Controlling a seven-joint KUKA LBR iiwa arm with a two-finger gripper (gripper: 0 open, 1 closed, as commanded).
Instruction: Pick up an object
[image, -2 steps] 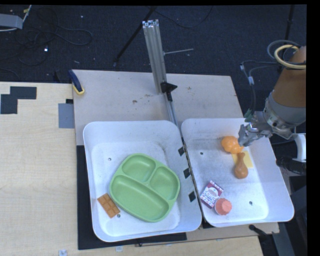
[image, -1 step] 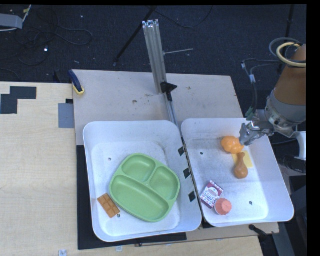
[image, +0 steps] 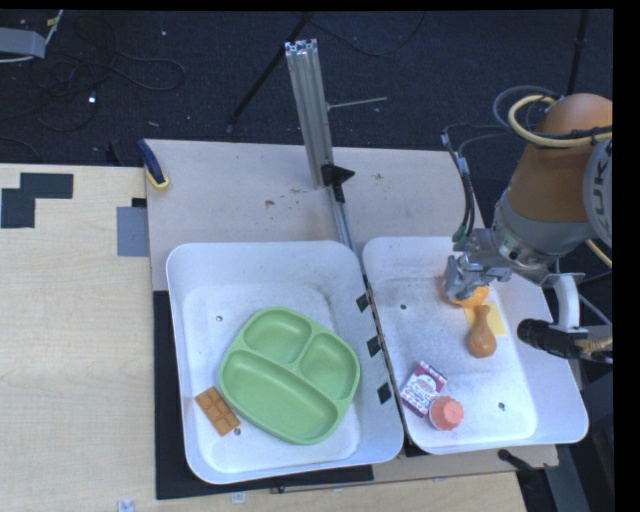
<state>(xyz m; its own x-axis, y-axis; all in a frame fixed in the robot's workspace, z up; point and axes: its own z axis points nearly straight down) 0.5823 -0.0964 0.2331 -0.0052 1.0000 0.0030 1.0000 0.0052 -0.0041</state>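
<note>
So the thing under the two-finger gripper is a small orange rounded object, glossy plastic by the look of it, mostly hidden by the metal fingers and sitting on the floor of the right white bin. Can't tell how wide the fingers are or whether they've actually got it.

Just below-right of the gripper there's a tan pear-shaped toy lying on a yellow flat piece. Further down sit a red-and-white packet and a salmon round cap-like thing, touching. Way off to its left, the other bin has a green divided plate and a brown waffle-like block.
</note>
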